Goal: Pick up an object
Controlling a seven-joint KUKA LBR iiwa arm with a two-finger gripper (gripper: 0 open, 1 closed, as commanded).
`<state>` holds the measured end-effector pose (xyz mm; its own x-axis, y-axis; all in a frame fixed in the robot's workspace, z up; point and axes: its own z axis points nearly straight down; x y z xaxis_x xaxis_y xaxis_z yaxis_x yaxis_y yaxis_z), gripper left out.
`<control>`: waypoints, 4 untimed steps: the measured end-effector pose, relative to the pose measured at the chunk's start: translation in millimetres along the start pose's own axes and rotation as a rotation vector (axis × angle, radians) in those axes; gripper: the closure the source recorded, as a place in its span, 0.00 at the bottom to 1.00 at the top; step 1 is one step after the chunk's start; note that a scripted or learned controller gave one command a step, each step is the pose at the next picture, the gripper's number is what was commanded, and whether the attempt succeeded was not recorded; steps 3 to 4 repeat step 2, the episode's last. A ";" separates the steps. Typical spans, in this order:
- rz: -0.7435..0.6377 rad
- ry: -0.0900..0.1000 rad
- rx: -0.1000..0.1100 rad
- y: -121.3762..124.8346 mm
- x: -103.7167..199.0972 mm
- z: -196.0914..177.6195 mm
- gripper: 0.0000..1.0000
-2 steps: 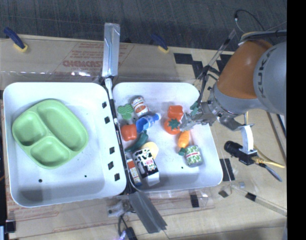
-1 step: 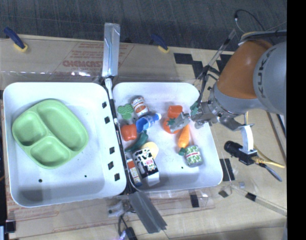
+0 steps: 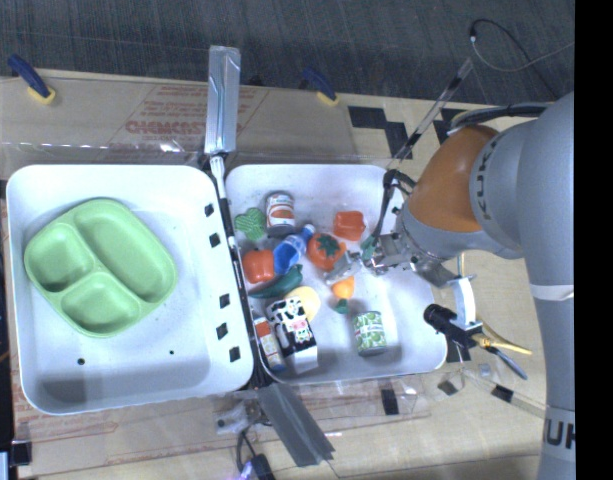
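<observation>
My gripper (image 3: 370,258) hangs low in the right bin (image 3: 416,353), just right of a red-orange toy tomato (image 3: 324,250) and below an orange block (image 3: 349,224). A small orange and yellow piece (image 3: 342,288) lies just below and left of the gripper. Further left are a blue cup (image 3: 289,253), an orange pepper (image 3: 258,266), a red-labelled can (image 3: 279,210) and green toy leaves (image 3: 251,223). Toward the front lie a green-labelled can (image 3: 370,332) and a cow-patterned box (image 3: 294,320). Nothing shows between the gripper's tips.
The left bin (image 3: 46,388) holds a green divided plate (image 3: 98,264). A metal divider (image 3: 222,98) runs between the bins at the back. The grey arm with its orange band (image 3: 456,178) covers the right bin's right side.
</observation>
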<state>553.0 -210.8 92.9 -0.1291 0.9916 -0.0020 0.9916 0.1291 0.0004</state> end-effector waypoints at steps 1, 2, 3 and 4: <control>-0.005 0.000 0.002 -0.1 0.3 -9.2 1.00; 0.152 0.001 0.001 36.4 0.7 -131.9 1.00; 0.152 0.001 0.001 36.4 0.7 -131.9 1.00; 0.152 0.001 0.001 36.4 0.7 -131.9 1.00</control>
